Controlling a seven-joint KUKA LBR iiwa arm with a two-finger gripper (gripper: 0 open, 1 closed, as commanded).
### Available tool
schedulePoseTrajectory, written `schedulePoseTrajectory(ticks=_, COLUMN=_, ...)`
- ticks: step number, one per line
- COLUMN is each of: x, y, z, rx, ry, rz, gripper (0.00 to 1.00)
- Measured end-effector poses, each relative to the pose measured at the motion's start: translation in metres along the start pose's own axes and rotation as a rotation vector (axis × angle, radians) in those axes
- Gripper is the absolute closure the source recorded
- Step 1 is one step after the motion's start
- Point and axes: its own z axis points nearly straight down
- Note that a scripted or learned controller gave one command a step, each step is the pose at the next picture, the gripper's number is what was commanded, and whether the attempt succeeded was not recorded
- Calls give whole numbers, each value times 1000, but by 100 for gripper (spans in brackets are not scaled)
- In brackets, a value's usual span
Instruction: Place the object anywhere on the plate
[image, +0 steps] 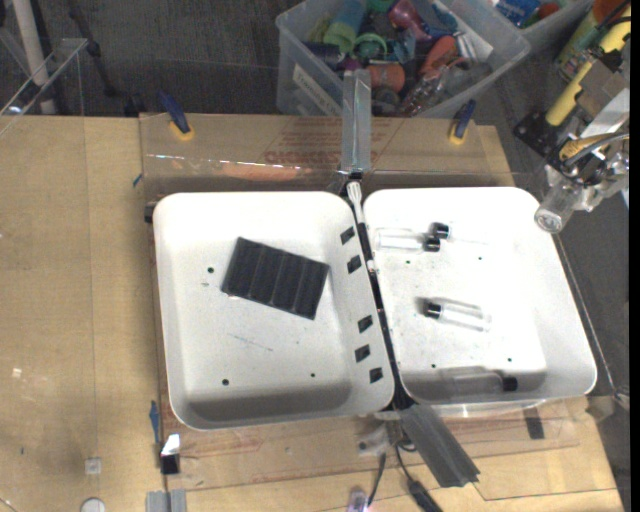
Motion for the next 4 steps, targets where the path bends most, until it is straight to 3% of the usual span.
schedulePoseTrajectory(ticks=1, x=20, y=29, z=18, rx=-1, ry=0, rz=-173, gripper=100)
schedulePoseTrajectory(ticks=2, x=58, y=21, z=0, rx=-1, ry=1, rz=-564, gripper=100)
schedulePoseTrajectory(ticks=3, x=88, y=34, z=19, rx=-3, ry=1, rz=-705, gripper=100)
schedulePoseTrajectory(ticks=4, x=84, y=39, z=21, rx=1, ry=-1, rz=-815, gripper=100)
